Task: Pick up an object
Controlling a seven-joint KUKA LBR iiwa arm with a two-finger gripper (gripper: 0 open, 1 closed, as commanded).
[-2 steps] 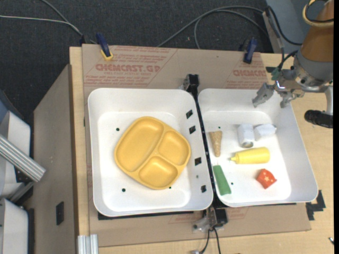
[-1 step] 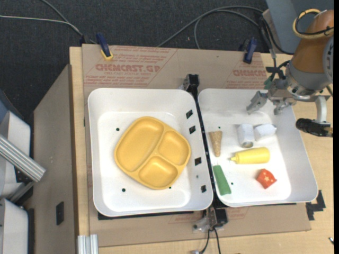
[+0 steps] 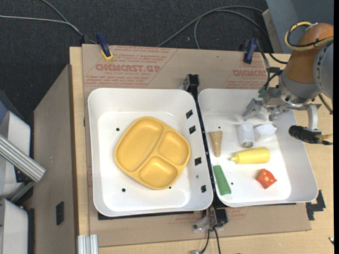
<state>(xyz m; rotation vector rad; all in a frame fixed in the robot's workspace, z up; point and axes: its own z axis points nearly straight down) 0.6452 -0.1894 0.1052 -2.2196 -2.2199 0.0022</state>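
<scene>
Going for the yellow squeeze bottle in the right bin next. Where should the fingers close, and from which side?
Grip the yellow plastic squeeze bottle across its wide body, coming straight down. It lies flat, nozzle pointing left, so its long sides probably offer the easiest hold. Mind the red block just below it.

Brown board (image 3: 132, 62) with red lettering beneath two white bins (image 3: 100, 115), blue clamps (image 3: 104, 47) at its far edge, black cables (image 3: 47, 15) beyond.
</scene>
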